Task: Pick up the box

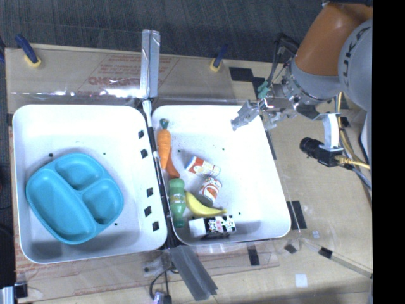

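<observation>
the end effector is a pale metal thing sitting over the top right corner of the right bin; its tips are too small and blurry, so i can't tell if they're apart or together, and nothing shows between them. behind it there's the chunky grey wrist with the glossy orange band.

the box is well apart from it, lying flat against the bin's near wall, small rectangular carton, white with black cow-ish blotches. a curved yellow banana touches its top edge, and a green bottle stands just to the left. two little red and white cans lie above those, and a tapered orange carrot hugs the left wall.

the left bin, smooth white plastic, holds a rounded turquoise divided plate. the surface looks like light wood.
</observation>
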Action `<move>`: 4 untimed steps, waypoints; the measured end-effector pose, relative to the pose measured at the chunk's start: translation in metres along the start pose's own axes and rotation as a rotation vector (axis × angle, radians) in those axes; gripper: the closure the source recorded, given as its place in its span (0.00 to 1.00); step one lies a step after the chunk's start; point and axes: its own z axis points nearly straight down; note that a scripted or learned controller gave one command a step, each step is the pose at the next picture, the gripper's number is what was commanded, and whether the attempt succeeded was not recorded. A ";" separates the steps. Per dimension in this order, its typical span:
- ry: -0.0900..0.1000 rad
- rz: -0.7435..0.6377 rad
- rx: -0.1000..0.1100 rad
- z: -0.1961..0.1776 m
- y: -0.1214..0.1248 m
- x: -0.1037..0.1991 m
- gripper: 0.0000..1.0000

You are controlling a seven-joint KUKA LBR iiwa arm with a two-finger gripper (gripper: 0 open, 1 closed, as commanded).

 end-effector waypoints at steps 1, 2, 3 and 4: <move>0.000 -0.050 0.001 0.127 0.024 0.033 0.00; 0.001 -0.381 0.000 0.116 0.014 0.072 0.00; 0.000 -0.384 -0.002 0.190 0.025 0.041 0.00; 0.000 -0.383 -0.002 0.190 0.025 0.041 0.00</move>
